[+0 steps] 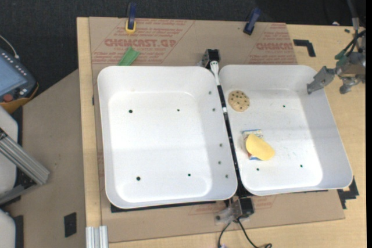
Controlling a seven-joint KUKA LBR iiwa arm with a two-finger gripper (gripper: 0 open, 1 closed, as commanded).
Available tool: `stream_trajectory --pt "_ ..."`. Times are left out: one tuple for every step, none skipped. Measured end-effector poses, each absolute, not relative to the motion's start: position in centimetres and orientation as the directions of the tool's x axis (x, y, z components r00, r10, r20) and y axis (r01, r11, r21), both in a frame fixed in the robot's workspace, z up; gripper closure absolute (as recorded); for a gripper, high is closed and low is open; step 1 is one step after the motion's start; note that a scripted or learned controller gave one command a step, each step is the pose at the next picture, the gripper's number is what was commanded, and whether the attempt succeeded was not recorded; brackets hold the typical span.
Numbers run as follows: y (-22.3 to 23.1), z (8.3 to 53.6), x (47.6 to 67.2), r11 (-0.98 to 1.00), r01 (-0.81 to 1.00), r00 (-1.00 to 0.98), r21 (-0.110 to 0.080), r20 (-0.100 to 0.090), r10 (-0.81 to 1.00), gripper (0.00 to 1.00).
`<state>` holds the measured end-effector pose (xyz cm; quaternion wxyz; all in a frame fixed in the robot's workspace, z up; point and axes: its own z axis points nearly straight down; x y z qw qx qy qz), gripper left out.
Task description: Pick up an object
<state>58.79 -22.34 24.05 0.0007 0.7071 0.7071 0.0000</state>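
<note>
You have two candidates in the right bin (pixel 325 125): a round cookie (pixel 238 100) near its left wall towards the far side, and a yellow piece (pixel 259 148) nearer the front, with a small white and blue bit touching its far edge. The left bin (pixel 116 125) offers nothing to grab. The gripper (pixel 331 79) hangs over the right bin's far right corner, well apart from both items, with its fingers spread and nothing between them.

Pick one target and commit. The yellow piece looks the better bet, since it stands clear of the wall and seems thicker; the cookie lies flat and close to the divider, where a finger could catch the rim. Bring the spread fingers directly over the yellow piece's middle, turn the wrist so they straddle its narrower width, descend straight until the tips nearly meet the bin floor, then close and lift slowly, watching that it comes up with you
</note>
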Motion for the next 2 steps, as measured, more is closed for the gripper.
stream_trajectory --pt "-15.6 45.2 57.0 0.007 1.0 -0.007 0.022 -0.005 1.0 0.0" --pt "-18.2 51.1 53.2 -0.003 1.0 0.003 0.011 -0.005 1.0 0.0"
